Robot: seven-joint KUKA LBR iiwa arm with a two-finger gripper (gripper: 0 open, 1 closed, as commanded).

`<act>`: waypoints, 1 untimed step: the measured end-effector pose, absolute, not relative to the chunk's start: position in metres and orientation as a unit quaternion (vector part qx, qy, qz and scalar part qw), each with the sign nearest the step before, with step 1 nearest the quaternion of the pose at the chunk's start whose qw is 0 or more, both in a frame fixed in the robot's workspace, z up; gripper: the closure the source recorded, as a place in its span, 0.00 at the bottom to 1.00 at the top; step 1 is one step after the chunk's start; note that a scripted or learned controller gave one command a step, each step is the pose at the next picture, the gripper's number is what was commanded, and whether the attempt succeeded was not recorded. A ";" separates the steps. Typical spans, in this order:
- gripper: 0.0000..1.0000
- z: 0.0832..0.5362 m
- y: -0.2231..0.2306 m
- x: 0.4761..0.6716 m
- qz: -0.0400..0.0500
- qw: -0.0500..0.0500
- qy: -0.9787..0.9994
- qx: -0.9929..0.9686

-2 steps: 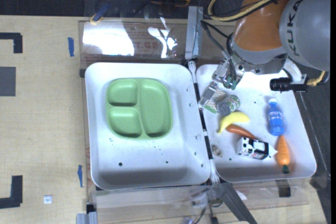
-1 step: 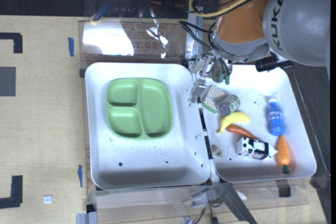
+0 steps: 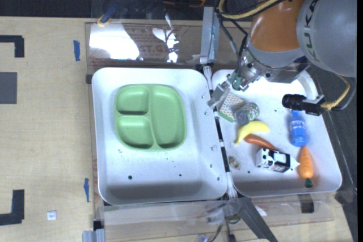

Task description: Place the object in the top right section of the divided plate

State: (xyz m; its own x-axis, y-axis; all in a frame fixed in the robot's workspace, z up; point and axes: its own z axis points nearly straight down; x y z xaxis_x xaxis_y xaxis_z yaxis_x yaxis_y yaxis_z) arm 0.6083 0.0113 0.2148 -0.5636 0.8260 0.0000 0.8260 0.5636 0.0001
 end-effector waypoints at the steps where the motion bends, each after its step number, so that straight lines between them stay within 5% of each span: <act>1: 0.00 0.196 -0.145 0.573 0.000 0.000 0.826 0.564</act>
State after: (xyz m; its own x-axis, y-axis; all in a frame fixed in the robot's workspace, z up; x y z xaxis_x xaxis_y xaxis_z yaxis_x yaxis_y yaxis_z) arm 0.5734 -0.1452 0.1958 -0.3635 0.9316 0.0003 0.9316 0.3635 -0.0005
